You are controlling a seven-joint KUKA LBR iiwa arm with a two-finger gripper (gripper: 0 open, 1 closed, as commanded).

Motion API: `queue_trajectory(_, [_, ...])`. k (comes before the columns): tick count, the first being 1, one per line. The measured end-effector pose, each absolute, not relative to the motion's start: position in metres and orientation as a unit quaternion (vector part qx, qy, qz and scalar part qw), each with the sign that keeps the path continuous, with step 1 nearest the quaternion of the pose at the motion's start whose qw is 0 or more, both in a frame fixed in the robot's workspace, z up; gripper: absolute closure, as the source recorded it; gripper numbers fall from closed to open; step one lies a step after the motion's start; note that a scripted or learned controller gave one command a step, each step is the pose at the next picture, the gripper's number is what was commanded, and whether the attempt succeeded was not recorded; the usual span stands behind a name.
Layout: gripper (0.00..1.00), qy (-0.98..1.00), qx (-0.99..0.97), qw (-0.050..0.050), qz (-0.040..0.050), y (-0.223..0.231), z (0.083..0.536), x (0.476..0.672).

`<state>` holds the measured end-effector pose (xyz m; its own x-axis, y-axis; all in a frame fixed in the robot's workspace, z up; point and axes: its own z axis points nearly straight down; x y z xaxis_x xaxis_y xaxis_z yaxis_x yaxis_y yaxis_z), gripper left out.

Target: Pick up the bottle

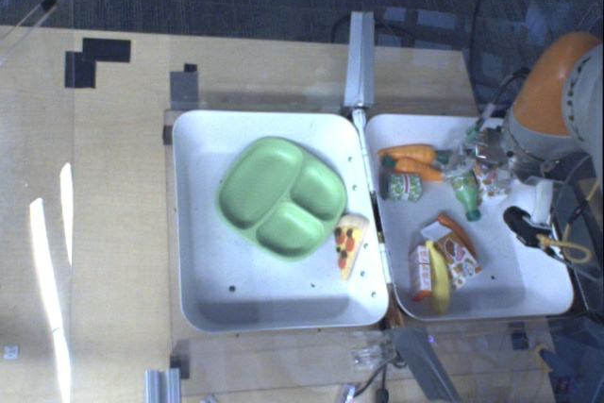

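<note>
The gripper [483,156] hangs over the upper right part of the right bin [557,293], below the arm's orange band [547,94]. Whether it is clenched or released cannot be told; its tip is a blur of metal and wire.

The bottle [467,193], small and green, lies just below and to the left of the gripper, close against it, with its narrow end pointing down the bin. Nothing shows it being held.

Left of the bottle lie two carrots [412,159] and, under them, a green can [404,187] with a pale label too small to read. Lower in the bin sit a red-and-white packet [456,255], its print illegible, and a banana [439,278].

In the left bin [189,231] rests a green divided plate [281,195], with a pizza slice [349,243] at its lower right edge.
</note>
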<state>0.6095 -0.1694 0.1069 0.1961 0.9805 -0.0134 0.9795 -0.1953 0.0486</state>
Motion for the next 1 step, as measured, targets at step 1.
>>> queue_trajectory(1, [0.00,0.647,0.762,0.020,0.0063,-0.1687,0.1067,0.6138])
